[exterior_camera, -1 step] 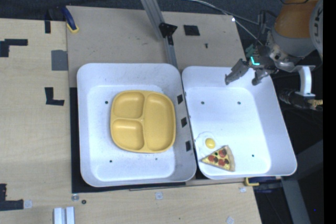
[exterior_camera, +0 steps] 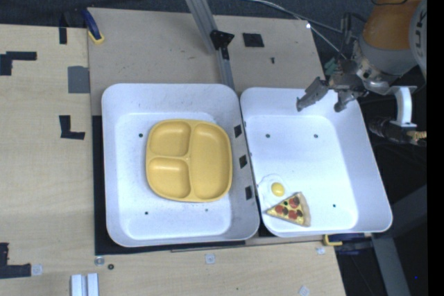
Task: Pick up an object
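Grey fingers of the gripper [exterior_camera: 325, 98] hang spread and empty over the far edge of the right bin [exterior_camera: 354, 149]. The toy pizza slice [exterior_camera: 290, 209] lies at that bin's near-left corner, diagonally opposite, its point aimed right, a fried egg [exterior_camera: 275, 187] touching it.

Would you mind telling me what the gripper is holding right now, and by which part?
Nothing: the gripper is open above the right bin's far edge, with nothing between its fingers.

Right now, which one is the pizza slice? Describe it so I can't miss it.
Look in the right-hand white bin, at its near left corner. The small triangular toy pizza slice lies there, red-spotted with a tan crust, just below the white fried egg toy with a yellow yolk.
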`<state>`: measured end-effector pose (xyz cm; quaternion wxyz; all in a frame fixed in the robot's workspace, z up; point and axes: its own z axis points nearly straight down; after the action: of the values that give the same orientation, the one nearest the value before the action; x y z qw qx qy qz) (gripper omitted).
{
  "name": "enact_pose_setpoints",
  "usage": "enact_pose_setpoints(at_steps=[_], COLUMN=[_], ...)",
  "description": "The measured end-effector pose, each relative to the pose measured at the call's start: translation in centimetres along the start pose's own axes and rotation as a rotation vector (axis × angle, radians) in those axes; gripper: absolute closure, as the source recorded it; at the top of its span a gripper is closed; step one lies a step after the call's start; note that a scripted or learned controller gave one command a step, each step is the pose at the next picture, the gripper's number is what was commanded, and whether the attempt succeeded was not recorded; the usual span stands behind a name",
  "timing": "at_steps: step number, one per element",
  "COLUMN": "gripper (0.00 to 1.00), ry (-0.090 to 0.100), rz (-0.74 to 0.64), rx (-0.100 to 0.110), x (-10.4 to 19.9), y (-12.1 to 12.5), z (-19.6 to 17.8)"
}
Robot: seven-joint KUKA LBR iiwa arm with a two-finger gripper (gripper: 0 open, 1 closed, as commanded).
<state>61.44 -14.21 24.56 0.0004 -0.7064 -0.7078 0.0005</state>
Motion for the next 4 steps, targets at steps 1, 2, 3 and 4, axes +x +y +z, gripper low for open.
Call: enact_pose_setpoints(at_steps=[1, 2, 3, 4], gripper=[0.00, 0.00, 0.00, 1.00], ry=[0.000, 0.000, -0.002, -0.005], rz=[0.001, 0.000, 0.000, -0.001], rx=[0.005, 0.004, -0.001, -0.007], x=[-0.7, -0.2, -0.1, -0.2], y=[-0.5, 0.1, 0.2, 0.3], z=[6.1, 12.2, 16.2, 14.8])
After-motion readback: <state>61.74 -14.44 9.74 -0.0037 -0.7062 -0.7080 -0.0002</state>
